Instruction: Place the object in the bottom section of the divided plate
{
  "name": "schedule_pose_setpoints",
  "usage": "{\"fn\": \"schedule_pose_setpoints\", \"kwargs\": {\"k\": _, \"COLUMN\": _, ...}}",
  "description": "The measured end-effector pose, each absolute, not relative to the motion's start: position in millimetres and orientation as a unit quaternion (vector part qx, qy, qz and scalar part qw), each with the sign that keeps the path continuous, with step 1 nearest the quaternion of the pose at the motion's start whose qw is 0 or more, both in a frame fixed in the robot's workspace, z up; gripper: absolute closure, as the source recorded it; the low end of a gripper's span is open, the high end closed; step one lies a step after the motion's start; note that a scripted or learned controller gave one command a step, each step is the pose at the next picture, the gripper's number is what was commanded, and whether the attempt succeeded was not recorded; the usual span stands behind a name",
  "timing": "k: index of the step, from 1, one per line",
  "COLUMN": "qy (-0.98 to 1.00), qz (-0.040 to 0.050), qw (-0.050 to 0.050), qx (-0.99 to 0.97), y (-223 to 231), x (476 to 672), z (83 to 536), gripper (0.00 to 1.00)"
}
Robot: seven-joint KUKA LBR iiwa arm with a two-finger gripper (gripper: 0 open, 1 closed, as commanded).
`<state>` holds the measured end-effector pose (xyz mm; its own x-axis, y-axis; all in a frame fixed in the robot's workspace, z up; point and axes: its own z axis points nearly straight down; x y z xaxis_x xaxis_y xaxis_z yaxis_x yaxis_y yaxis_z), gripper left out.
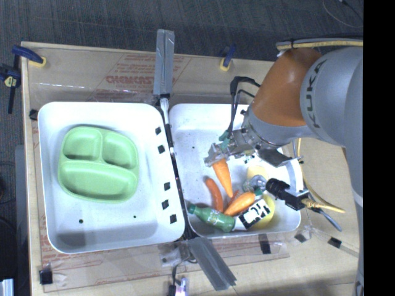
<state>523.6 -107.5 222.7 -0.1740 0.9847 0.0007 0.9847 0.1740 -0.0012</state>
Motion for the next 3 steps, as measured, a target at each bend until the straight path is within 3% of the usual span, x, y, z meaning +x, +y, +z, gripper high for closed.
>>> {"fn": "schedule_pose_setpoints", "kwargs": {"k": 1, "qy": -0.823, "qz": 0.0011, "qw": 0.002, "qx": -0.568, "y": -7, "x": 479.2, "z": 191, "gripper": 1.0}}
{"fn": "schedule_pose_setpoints", "kwargs": {"k": 2, "qy": -0.89, "qz": -0.0006, "qw": -0.001, "qx": -0.455, "y": 61, "x": 525.8, "z": 267, "gripper": 1.0}}
{"fn": "schedule_pose_setpoints", "kwargs": {"k": 3, "qy": -0.948, "qz": 0.0012, "qw": 0.002, "qx": -0.318, "y": 100, "x": 522.9, "z": 237, "gripper": 1.0}}
